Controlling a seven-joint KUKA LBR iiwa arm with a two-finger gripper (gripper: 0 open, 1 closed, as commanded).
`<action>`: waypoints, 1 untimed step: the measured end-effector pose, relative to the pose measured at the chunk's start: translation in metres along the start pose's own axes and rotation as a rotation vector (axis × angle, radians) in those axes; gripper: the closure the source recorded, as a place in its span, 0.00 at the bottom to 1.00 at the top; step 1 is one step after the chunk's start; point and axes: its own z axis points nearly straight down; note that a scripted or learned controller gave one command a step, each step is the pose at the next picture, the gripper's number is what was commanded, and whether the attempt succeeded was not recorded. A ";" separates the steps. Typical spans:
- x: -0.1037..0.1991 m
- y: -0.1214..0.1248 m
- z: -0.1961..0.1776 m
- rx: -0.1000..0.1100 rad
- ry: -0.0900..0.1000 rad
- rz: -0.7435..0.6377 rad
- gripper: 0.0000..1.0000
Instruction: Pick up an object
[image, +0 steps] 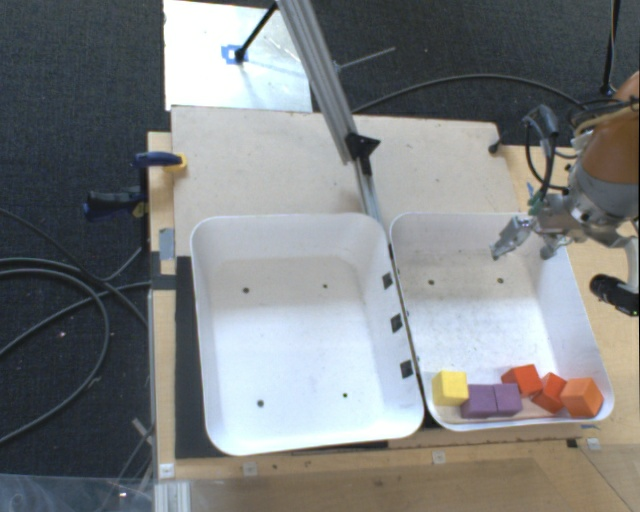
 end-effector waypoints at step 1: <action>0.019 -0.053 0.109 0.006 0.003 0.005 0.00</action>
